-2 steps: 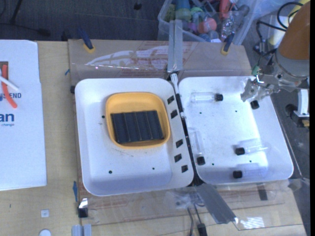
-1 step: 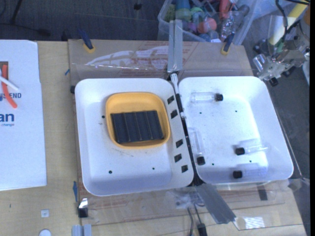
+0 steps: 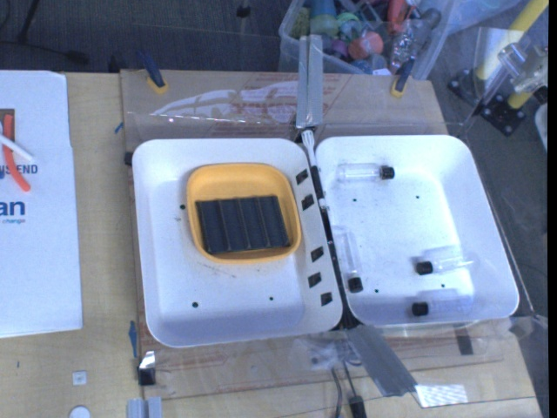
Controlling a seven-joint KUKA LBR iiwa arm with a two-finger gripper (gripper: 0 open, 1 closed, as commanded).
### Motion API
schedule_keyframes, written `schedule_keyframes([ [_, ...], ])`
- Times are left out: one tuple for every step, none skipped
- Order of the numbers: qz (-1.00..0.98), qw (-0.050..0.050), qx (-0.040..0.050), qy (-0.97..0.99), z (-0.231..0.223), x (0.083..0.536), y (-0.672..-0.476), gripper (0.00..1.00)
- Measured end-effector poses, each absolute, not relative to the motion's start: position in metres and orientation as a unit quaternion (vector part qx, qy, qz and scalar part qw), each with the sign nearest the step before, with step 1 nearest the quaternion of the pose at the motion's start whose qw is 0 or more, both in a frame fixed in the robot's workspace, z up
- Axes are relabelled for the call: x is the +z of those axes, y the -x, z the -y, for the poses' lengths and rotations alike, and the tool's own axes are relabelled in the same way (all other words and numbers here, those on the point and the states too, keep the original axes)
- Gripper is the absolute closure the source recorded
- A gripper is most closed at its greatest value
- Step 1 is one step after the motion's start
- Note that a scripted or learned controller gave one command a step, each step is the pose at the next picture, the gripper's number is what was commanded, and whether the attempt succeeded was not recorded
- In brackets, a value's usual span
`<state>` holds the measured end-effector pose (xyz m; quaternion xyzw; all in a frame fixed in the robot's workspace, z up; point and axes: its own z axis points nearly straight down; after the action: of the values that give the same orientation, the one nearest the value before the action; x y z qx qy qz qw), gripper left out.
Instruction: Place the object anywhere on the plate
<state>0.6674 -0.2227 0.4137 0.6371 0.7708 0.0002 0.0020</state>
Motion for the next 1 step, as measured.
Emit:
schedule_keyframes([
  [-0.771,0.002,0.0001,-0.637,0.2221,0.4132,-0.6675,0.00],
])
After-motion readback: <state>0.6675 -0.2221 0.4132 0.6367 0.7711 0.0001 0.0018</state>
